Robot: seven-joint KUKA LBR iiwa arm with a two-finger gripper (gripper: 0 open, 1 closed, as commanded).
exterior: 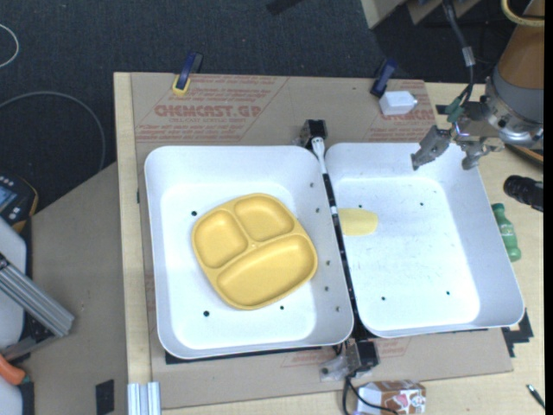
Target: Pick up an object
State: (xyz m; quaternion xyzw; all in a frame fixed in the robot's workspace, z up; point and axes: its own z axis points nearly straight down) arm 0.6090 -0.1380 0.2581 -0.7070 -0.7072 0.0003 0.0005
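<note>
A small pale yellow object (pixel 358 222) lies in the right bin (pixel 432 258), close to its left wall. A yellow three-compartment plate (pixel 253 250) rests in the left bin (pixel 173 232). My gripper (pixel 449 151) hangs over the right bin's far right corner, well away from the yellow object. Its two grey fingers (pixel 429 150) are spread apart with nothing between them, so it is open.
The bins sit on a wooden board. A white block (pixel 397 103) and a blue clamp (pixel 383 78) lie behind the right bin, a yellow-blue clamp (pixel 185 73) behind the left. A green marker (pixel 506 230) lies right of the right bin.
</note>
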